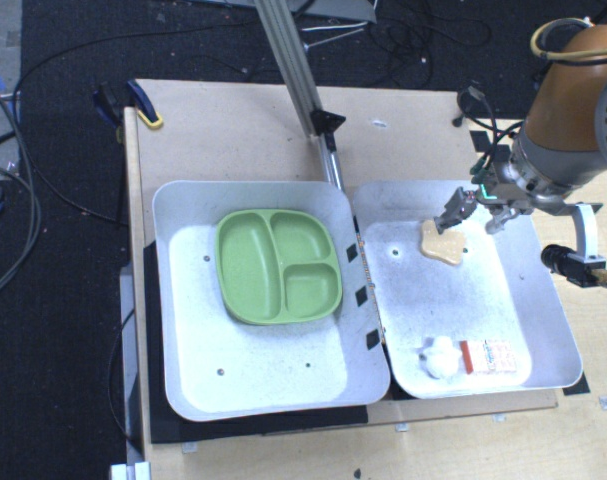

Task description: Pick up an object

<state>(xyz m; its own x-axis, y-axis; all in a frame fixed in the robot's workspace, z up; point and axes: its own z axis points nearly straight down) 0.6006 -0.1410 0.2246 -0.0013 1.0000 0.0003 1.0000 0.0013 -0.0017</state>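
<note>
In the right bin [523,298], a tan flat bread-like piece [443,246] lies near the far end. A white lumpy object [441,358] and a red-and-white packet [491,356] lie at the near end. My gripper [476,216] hangs over the bin's far part, just right of and behind the tan piece. It is open; one dark finger [452,213] reaches the tan piece's far edge, the other [501,218] stands to the right. Nothing sits between the fingers.
The left bin [183,358] holds a green divided plate [280,266]. A slanted metal pole [293,53] comes down to the bins' shared far corner. Cables run near the wrist [483,118] at the bench's far right.
</note>
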